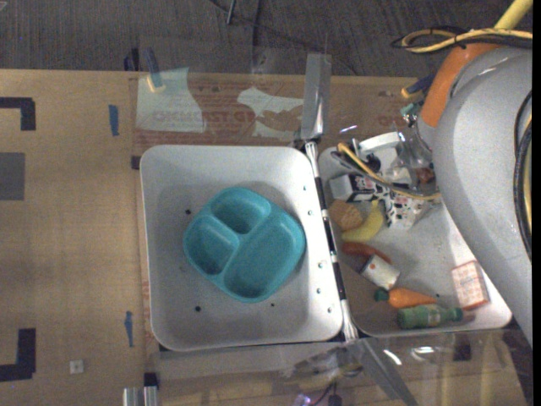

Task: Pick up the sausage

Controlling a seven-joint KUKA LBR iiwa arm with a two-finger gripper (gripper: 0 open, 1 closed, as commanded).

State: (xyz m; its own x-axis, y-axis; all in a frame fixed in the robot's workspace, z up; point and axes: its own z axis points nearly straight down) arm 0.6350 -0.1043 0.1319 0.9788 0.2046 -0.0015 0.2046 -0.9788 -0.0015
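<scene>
The sausage (357, 249) is a short reddish piece lying in the right bin (439, 244), near that bin's left wall. My gripper (399, 210) hangs low over the upper part of the same bin, up and to the right of the sausage and apart from it. A yellow banana (373, 223) and a round brown cookie-like piece (346, 215) lie between the gripper and the sausage. The arm and its cables cover the bin's far right side.
Just below the sausage lies a small white bottle with a red end (381, 271). An orange carrot (411, 297), a green bottle (429, 315) and a pink box (469, 283) lie toward the front. The left bin (161, 227) holds a teal divided plate (244, 244).
</scene>
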